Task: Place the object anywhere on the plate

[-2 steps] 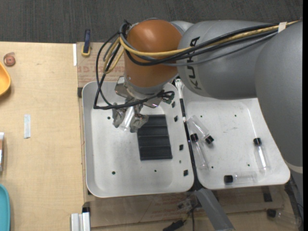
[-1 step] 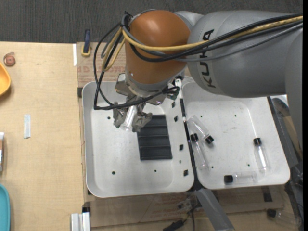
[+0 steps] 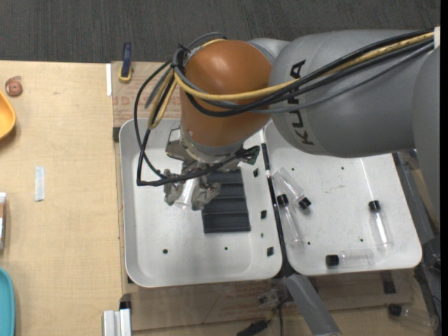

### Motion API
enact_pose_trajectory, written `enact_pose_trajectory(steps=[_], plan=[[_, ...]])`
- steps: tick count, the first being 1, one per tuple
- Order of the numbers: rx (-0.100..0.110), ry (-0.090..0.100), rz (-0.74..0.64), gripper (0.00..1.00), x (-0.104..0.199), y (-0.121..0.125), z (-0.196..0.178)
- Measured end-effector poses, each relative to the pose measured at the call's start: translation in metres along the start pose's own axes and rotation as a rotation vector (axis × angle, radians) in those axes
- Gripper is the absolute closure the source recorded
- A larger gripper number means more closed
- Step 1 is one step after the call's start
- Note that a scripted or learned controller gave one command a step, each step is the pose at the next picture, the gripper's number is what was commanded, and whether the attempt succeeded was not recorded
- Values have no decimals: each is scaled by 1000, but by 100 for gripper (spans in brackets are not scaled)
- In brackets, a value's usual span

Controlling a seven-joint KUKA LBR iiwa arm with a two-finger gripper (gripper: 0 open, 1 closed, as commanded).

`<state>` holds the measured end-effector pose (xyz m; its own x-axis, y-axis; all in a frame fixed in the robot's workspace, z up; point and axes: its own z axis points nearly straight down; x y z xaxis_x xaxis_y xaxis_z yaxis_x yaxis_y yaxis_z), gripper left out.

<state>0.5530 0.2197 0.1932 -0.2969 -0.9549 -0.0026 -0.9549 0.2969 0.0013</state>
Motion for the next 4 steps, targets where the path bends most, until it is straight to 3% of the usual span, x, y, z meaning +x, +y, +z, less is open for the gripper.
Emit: enact_pose_trajectory(steps=[1,2,3,4], plan=[[3,-1,11,100,-8,-20,-51],[3,-2,10,0,-8,-20,-51],[1,2,252,0,14,33,48],[3,-1,252,100,14,32,39]])
